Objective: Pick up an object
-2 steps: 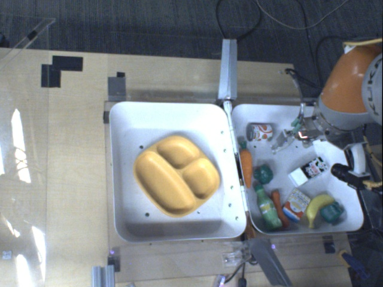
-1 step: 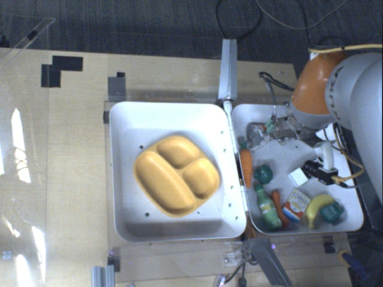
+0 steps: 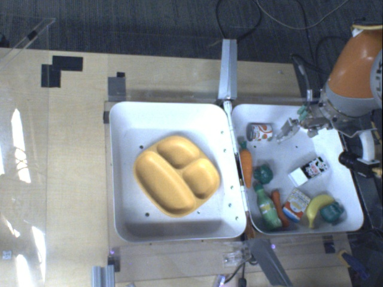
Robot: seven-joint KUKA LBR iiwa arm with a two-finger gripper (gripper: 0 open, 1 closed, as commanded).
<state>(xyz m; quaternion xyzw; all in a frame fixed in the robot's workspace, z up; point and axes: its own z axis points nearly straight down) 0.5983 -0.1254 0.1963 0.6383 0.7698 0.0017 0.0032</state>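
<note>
My gripper point(image 3: 298, 126) hangs over the far part of the right bin point(image 3: 353, 220), under the grey wrist with its orange band. Just to its left lies a small red and white can point(image 3: 260, 131). Below it, further forward in the bin, rests a white and black box point(image 3: 310, 170). Along the bin's left side lie a carrot point(image 3: 246, 166), a teal round object point(image 3: 262, 173) and a green bottle point(image 3: 267, 207). A yellow banana point(image 3: 317, 208), a teal object point(image 3: 333, 213) and a small carton point(image 3: 295, 203) sit at the front.
The left bin point(image 3: 125, 220) holds a yellow three-part tray point(image 3: 176, 175). A metal divider post point(image 3: 228, 70) stands between the bins at the back. Black cables point(image 3: 263, 11) run across the dark floor beyond the bench.
</note>
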